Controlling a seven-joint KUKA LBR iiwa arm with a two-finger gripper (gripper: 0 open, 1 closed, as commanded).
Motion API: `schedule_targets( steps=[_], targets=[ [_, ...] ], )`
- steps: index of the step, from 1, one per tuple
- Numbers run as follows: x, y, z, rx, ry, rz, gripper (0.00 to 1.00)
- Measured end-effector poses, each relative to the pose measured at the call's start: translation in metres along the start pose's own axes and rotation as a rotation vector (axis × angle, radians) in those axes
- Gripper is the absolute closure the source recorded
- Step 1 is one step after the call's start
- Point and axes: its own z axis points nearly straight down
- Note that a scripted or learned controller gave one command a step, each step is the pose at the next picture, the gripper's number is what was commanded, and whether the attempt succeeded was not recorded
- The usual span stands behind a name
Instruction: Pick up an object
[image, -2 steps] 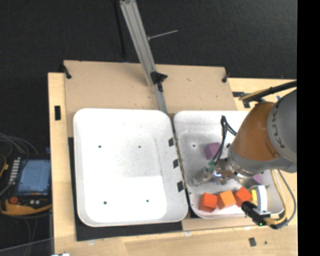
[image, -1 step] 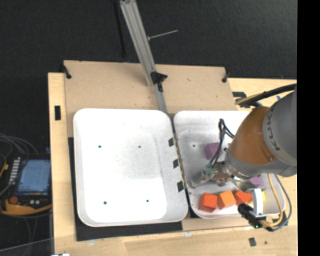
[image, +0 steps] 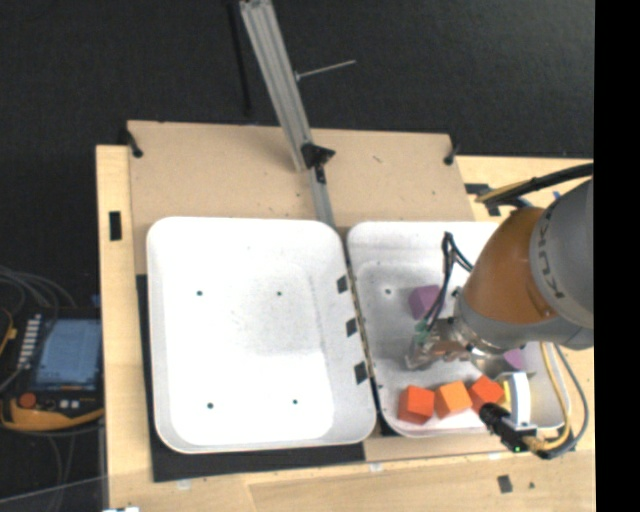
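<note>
My gripper (image: 425, 353) hangs low in the right bin (image: 380, 245), reaching in from the right under the arm's orange band (image: 505, 275). A purple object (image: 424, 298) lies just above it, partly covered by the wrist. Near the bin's front edge sit a red-orange block (image: 417, 403), an orange block (image: 453, 398) and a second red-orange block (image: 486, 390), side by side below the gripper. I see nothing between the fingers.
The left bin (image: 245, 330) stands beside the right one, their rims touching in the middle. A metal pole (image: 285, 90) slants up from behind the bins. A pendant with a blue screen (image: 60, 358) lies off the bench's left side.
</note>
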Motion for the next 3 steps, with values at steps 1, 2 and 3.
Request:
schedule_targets(
  steps=[1,2,3],
  targets=[
    [0.000,0.002,-0.043,0.000,0.000,-0.012,1.00],
    [0.000,0.005,-0.086,-0.001,0.000,-0.013,1.00],
    [-0.001,0.008,-0.122,0.000,0.000,-0.014,1.00]
  ],
)
